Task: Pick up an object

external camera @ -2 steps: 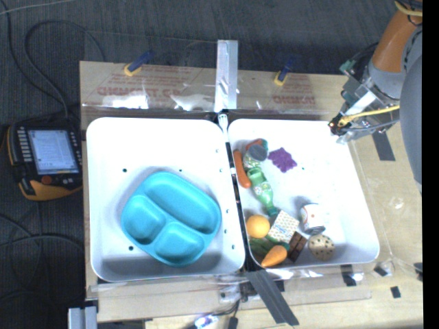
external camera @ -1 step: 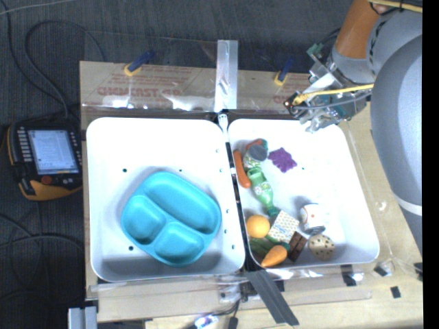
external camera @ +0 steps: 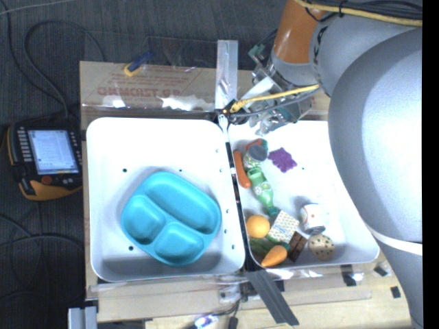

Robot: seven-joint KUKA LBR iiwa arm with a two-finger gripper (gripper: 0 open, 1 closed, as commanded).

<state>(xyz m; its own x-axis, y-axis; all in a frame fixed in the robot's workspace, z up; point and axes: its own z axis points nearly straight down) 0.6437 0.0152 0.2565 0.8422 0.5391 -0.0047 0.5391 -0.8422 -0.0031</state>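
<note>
Faint reddish lettering runs across the flattened cardboard sheet (external camera: 147, 88) behind the bins (too washed out to spell with any confidence), the lit screen of the handheld pendant (external camera: 48, 153) shows lines too small to read, and nothing else carries legible text.

Two white bins (external camera: 96, 204), one blue divided tray (external camera: 171, 216), roughly ten small toys (external camera: 259, 187).
</note>
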